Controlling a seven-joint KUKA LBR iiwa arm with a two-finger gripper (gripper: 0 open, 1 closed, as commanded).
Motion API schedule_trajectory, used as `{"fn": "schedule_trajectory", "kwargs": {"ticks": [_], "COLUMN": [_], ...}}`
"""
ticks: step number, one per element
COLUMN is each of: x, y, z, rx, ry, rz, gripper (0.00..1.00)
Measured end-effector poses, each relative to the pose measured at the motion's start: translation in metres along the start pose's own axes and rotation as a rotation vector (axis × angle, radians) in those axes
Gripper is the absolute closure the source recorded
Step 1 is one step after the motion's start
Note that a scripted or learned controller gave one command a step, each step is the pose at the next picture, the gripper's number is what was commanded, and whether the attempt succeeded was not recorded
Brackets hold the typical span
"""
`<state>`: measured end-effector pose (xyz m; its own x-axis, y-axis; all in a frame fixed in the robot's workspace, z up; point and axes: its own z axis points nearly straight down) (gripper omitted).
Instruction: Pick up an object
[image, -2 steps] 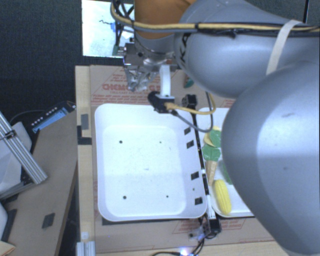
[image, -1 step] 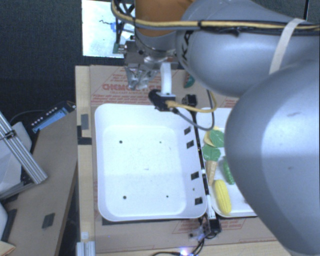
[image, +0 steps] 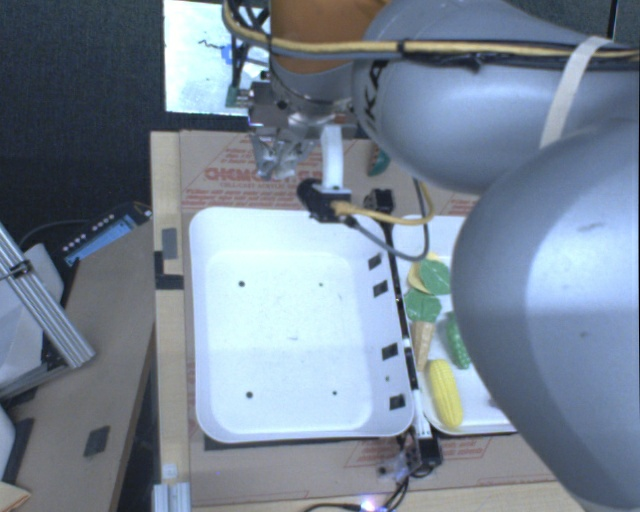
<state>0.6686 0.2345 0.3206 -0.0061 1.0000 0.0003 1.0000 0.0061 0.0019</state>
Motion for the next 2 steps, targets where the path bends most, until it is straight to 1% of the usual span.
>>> {"fn": "schedule_trajectory", "kwargs": {"ticks": [1, 2], "x": [0.000, 0.000], "y": [0.000, 0.000], "z": [0.000, -0.013], "rx": [0.000, -0.001], "ry": [0.000, 0.000], "rz": [0.000, 0.000], "gripper": [1.00, 1.00]}}
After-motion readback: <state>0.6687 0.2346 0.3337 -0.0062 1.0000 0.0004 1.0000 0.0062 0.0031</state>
